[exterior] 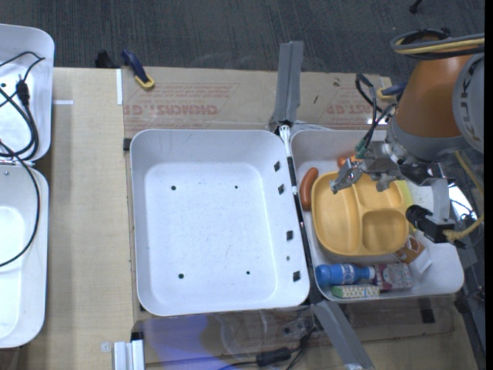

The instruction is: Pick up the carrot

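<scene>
I see my gripper (pixel 367 173) hovering over the yellow tray (pixel 362 222) in the right bin (pixel 443 282), fingers parted with nothing between them. The carrot (pixel 308 186) lies just left of the tray, against the bin's left wall. A bottle (pixel 346 274) rests below.

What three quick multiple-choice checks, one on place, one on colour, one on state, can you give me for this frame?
1. Which bin holds the divided tray?
A. left bin
B. right bin
C. neither

2. What colour is the tray?
A. yellow
B. green
C. black

3. Where is the gripper?
A. over the left bin
B. over the bare bench
C. over the tray's far rim

Answers: 1 B, it lies in the right bin. 2 A, plainly yellow. 3 C, it sits over the tray's far edge, near the carrot.
</scene>
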Robot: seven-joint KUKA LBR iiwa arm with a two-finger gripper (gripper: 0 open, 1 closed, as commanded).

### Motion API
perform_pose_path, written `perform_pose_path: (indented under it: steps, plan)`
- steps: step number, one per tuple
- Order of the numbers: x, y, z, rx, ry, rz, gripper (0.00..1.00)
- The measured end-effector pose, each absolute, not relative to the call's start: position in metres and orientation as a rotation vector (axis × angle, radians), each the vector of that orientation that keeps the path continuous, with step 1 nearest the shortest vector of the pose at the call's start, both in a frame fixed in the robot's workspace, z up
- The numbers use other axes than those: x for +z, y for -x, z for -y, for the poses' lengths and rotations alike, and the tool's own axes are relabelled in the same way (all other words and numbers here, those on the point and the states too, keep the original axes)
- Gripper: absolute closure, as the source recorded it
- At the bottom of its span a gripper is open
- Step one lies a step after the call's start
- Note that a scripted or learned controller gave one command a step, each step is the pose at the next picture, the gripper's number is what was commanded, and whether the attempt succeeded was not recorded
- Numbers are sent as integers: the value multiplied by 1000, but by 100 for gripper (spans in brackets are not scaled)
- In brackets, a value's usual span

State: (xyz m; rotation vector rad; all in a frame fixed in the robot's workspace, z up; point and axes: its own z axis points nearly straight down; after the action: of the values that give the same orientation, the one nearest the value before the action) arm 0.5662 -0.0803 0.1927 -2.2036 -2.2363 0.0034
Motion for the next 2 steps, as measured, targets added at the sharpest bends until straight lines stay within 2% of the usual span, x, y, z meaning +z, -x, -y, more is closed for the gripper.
perform_pose_path:
  steps: [1,2]
  plan:
    - [190,-648,69,4,2188,2253,0]
    - [190,-648,69,4,2190,2253,0]
